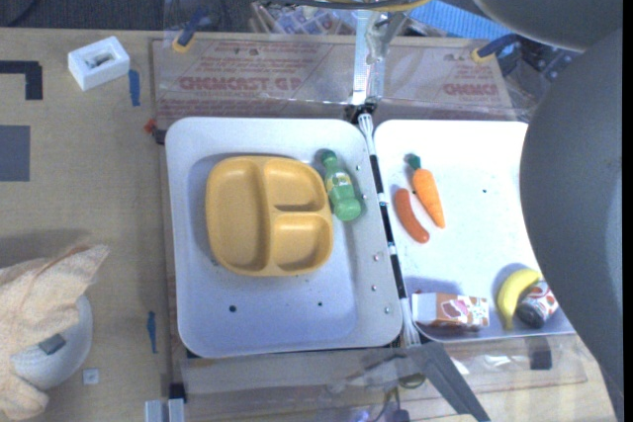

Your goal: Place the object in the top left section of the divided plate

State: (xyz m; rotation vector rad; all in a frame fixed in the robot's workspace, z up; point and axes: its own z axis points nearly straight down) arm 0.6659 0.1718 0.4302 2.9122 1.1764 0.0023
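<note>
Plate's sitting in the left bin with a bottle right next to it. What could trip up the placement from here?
The green bottle lies against the plate's right rim, so a descent there could knock it. The carrot and red sausage lie close together in the right bin, so a grasp may catch both. The plate might slide if bumped.

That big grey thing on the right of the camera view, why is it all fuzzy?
In the camera view, the grey arm sits close to the lens, so it blurs and covers part of the right bin. The yellow plate, carrot and banana look sharp, with soft shadows.
</note>
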